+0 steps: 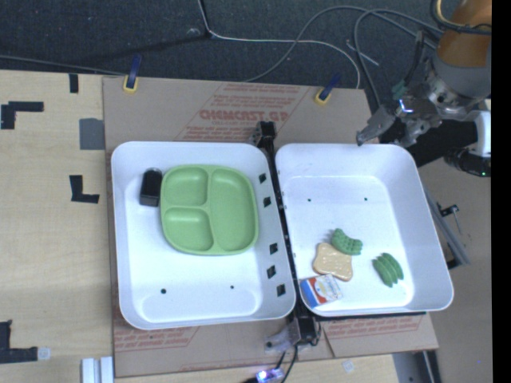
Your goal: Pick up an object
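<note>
The right bin [399, 166] holds a tan toast-shaped piece [332, 262], a green knobbly piece [346, 242] touching its upper edge, a green pod-shaped piece [389, 269] further right, and a small red, white and blue packet [322, 289] at the near wall. In the left bin [128, 238] lies a green divided plate [210, 209] with a small black block [150, 187] at its left. My gripper [382, 129] hangs above the far right corner of the right bin, over its rim, away from all the pieces, with nothing seen between its fingers.
Both bins rest on a brown cardboard sheet [239, 106] on the wooden bench. Black clips [275, 250] run along the seam between the bins. Cables [335, 30] trail across the dark floor behind. The arm's grey wrist and orange band [463, 30] stand at the upper right.
</note>
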Action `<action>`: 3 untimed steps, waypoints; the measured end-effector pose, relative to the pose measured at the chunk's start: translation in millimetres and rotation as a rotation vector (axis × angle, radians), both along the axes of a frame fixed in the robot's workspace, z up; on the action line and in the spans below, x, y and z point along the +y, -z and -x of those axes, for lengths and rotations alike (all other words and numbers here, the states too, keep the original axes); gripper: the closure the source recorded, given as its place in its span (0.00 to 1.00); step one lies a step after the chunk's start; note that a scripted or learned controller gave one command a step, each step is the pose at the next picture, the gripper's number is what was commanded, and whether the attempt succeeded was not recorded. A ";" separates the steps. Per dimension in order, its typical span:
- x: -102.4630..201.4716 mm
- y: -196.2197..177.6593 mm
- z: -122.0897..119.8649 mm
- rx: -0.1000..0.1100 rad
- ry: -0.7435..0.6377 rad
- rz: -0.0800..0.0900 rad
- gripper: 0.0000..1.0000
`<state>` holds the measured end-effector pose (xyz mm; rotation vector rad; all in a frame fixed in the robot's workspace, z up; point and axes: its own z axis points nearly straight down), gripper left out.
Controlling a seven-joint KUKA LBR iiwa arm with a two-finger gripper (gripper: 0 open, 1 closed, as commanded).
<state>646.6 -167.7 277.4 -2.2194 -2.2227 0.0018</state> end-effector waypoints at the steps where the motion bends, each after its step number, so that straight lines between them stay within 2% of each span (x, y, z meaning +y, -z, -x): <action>1: -5.0 63.2 2.2 0.006 0.001 0.000 0.00; 3: -8.1 155.2 -2.8 0.004 -0.001 0.001 0.00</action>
